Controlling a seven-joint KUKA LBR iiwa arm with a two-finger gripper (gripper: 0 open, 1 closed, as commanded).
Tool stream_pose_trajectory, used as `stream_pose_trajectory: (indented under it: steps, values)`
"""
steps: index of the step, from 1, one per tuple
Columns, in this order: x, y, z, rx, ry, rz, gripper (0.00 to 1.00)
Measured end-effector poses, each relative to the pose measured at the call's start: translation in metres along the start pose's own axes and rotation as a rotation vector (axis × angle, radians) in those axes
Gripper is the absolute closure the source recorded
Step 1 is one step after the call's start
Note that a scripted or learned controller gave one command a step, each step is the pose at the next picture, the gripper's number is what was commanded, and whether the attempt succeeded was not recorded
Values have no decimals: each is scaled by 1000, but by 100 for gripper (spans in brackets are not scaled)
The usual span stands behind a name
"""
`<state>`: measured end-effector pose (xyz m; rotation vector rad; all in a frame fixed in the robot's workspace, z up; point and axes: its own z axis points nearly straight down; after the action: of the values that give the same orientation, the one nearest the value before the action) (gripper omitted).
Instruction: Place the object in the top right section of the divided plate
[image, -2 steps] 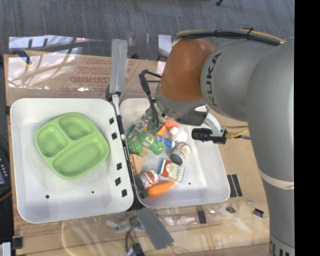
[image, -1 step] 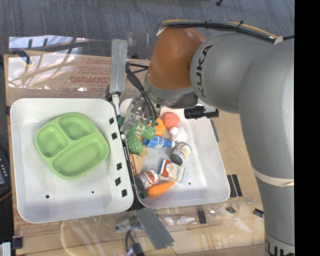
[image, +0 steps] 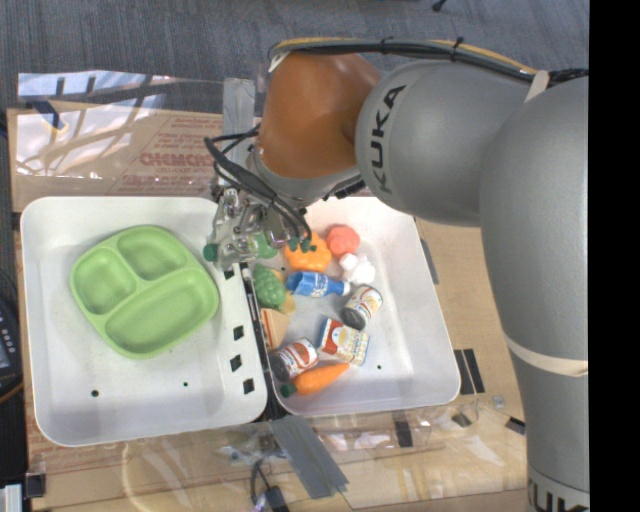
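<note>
The big grey arm fills the right, its orange band at twelve o'clock above the bins. Below the band the fingers hang over the seam between the two bins — whether they are spread or pressed together cannot be told, and nothing shows between them. Just at four o'clock from them lie a green toy, an orange piece and a blue bottle in the right bin. At nine o'clock, in the left bin, sits the green divided plate — its top right section is bare.
</note>
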<state>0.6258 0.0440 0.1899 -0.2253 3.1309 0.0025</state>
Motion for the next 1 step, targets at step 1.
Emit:
stream_pose_trajectory:
  steps: [1]
  values:
    - [0,-1,0,0,0,1,0]
